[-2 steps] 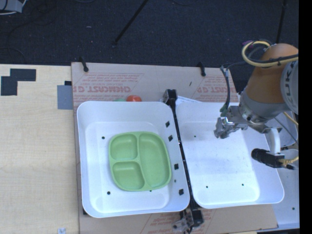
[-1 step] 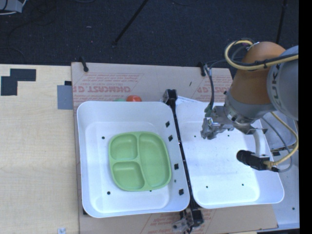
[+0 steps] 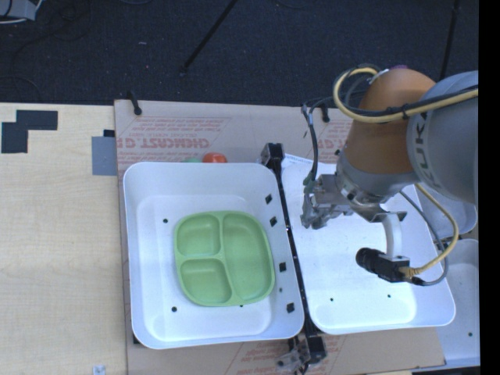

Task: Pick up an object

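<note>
Worktop [image 3: 55, 248]: the pale wooden surface is stretching far to the left of my claw, carrying dark square marks near its upper left corner.
Cardboard sheet [image 3: 172, 135]: it is lying under both bins, with its printed strip showing up and to the left of my claw.
Left bin [image 3: 148, 319]: it is sitting to the left of my claw, across the black clips that are joining the two bins.
Green plate [image 3: 224, 258]: the divided plate with three compartments is lying flat in the middle of the left bin, left of and a little below my claw, well apart from it.
Orange thing [image 3: 215, 158]: a small orange shape is peeking over the left bin's far rim, up and left of my claw; it is too small for me to name.
Claw [image 3: 315, 213]: I am hanging it over the near-left part of the right bin, just beside the bins' shared edge. I cannot tell whether it is apart or together, and I am seeing nothing in it.
Right bin [image 3: 351, 311]: its white floor is spreading below and to the right of my claw.
Black piece [image 3: 380, 264]: a dark stub on a yellow cable is hanging right of and below my claw.
Arm [image 3: 391, 131]: my orange band and grey casing are looming up and right of my claw.
</note>
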Robot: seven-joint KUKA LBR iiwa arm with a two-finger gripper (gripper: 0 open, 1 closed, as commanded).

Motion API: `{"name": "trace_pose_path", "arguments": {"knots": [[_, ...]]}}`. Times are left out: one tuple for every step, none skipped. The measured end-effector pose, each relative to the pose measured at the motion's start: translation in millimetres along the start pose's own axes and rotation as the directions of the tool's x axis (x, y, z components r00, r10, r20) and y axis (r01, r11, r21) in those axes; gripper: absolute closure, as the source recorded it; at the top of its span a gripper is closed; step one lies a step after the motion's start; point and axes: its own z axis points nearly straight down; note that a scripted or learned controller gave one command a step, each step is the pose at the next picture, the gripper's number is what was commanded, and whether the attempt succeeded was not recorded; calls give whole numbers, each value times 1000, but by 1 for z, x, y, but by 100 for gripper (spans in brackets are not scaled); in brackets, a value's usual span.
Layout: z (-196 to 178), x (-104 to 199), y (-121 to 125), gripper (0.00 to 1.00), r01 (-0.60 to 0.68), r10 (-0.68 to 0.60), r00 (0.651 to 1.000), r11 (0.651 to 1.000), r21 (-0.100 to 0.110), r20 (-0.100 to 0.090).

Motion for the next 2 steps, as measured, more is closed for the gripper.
{"name": "trace_pose_path", "arguments": {"knots": [[10, 50, -19, 100, -1, 1, 1000, 1000, 3, 1], [13, 105, -28, 100, 0, 0, 1000, 1000, 2, 1]]}}
